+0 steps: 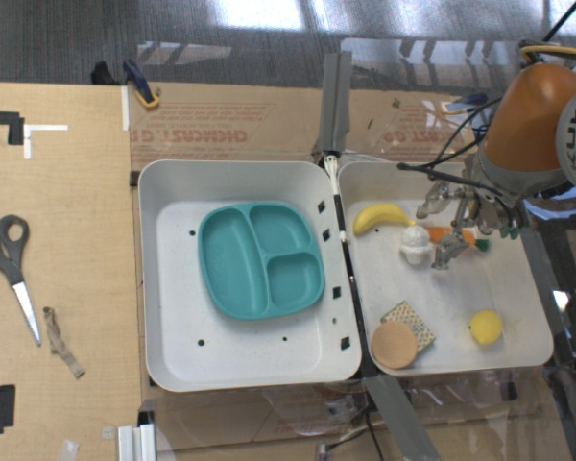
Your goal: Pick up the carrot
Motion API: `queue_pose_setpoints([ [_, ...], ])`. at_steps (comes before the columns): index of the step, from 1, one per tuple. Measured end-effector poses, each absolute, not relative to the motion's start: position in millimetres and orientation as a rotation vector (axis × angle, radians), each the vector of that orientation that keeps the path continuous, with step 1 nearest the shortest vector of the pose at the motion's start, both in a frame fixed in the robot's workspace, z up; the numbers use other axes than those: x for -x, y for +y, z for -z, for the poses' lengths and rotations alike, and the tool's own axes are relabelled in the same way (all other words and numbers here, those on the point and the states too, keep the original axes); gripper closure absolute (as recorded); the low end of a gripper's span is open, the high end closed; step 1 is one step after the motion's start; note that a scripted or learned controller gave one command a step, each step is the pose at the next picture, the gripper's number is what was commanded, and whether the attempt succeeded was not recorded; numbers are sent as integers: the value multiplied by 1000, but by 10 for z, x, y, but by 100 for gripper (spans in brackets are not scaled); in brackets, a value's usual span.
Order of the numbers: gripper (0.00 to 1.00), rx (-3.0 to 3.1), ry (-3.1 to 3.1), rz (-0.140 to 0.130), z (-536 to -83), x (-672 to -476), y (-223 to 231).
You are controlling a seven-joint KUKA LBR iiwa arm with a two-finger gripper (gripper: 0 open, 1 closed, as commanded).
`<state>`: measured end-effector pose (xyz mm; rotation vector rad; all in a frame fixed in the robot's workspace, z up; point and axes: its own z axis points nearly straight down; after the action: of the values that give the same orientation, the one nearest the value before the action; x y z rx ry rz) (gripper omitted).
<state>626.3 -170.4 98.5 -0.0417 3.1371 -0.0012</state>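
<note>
The small orange carrot, smooth and tapered with a green tip at its right end, lies in the back half of the right shallow white plastic bin, partly hidden behind the metal tool. The tool hangs right over it, its thin silvery fingers pointing down on both sides of the carrot; whether they are spread or pinching it cannot be told. Just left of the carrot sits a small white rounded object, and behind that a curved yellow banana with a glossy skin. Near the front of the bin lie a round yellow lemon, a flat tan disc and a checkered square pad tucked partly beneath it. The left white bin holds a teal three-compartment plate of matte plastic. On the wooden bench to the left rest grey-handled scissors.
</note>
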Motion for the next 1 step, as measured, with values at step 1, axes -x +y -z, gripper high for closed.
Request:
queue_pose_setpoints([
  [1,0,-211,3127,2,-945,-6308,-2112],
])
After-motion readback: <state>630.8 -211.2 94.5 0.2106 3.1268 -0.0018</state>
